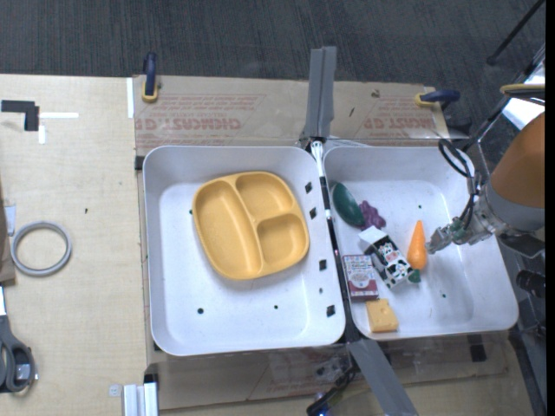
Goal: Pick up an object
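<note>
Gripper [440, 237] low inside the right bin [486, 310], reaching in from the right; jaws too small and blurred to judge, so cannot tell whether open or closed. Nothing visibly between them.

Just left of the jaws, nearly touching: carrot [417, 246], standing on end, tilted slightly. Further left: black-and-white carton [390, 261], red card [359, 272], green vegetable [346, 203] with purple grapes [373, 212] beside. Left and nearer the camera: cracker [381, 316] by the bin's front wall. Well off left in the other bin: yellow divided plate [250, 224].

Likely risks: carrot nudged over rather than gripped, given the side-on approach; tapered shape slipping free on closing; carton crowding the far side, blocking a finger or getting dragged along.
</note>
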Tool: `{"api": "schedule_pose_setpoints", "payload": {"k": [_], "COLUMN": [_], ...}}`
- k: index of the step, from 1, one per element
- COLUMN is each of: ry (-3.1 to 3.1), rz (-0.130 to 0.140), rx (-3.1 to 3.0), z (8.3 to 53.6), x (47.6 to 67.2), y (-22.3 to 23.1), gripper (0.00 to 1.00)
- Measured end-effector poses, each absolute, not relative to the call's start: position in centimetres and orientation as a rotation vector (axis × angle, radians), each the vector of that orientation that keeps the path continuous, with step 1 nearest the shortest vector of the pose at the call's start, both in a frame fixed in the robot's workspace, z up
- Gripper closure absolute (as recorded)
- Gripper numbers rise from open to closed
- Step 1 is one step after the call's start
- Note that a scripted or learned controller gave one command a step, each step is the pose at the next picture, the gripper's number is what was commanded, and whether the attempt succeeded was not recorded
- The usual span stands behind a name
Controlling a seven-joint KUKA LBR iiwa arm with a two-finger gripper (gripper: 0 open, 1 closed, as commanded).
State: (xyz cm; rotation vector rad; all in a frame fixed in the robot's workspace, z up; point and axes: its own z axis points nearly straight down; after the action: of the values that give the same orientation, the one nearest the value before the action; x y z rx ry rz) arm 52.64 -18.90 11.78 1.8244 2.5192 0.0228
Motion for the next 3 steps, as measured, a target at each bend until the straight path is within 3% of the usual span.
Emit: {"api": "schedule_pose_setpoints", "payload": {"k": [1,2,3], "ry": [2.519,1.879,1.885], "rz": [0.023,-0.003,-0.01], "rx": [1.824,2.515,2.514], "z": [11.8,9.2,9.9], "x": [52.7,52.9,52.9], "y": [-18.9,-11.1,-11.1], "gripper": [0.0,0.0,1.0]}}
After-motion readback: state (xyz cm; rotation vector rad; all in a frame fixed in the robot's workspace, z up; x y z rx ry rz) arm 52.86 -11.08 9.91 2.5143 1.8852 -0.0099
